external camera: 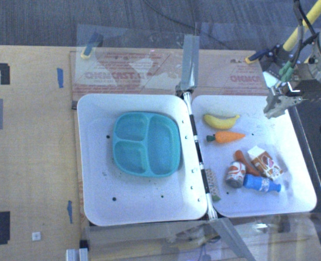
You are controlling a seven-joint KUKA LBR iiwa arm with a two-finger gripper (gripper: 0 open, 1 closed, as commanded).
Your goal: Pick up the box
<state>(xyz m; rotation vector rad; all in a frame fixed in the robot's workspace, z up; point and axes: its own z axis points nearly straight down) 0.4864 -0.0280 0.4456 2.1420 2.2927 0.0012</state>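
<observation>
The box [265, 163], a small white and orange-brown carton, lies tilted in the right bin [291, 140] near its lower middle, touching a sausage-like toy and a blue bottle. My gripper [276, 105] hangs over the bin's upper right corner, well above and to the right of the box, with nothing visible between its fingers.
Beside the box lie a red-white can [235, 174], a blue bottle [261, 185] and a brown sausage toy [246, 162]. A banana [221, 120] and a carrot [228, 137] lie at the bin's upper left. The left bin [95, 189] holds a teal divided plate [147, 143].
</observation>
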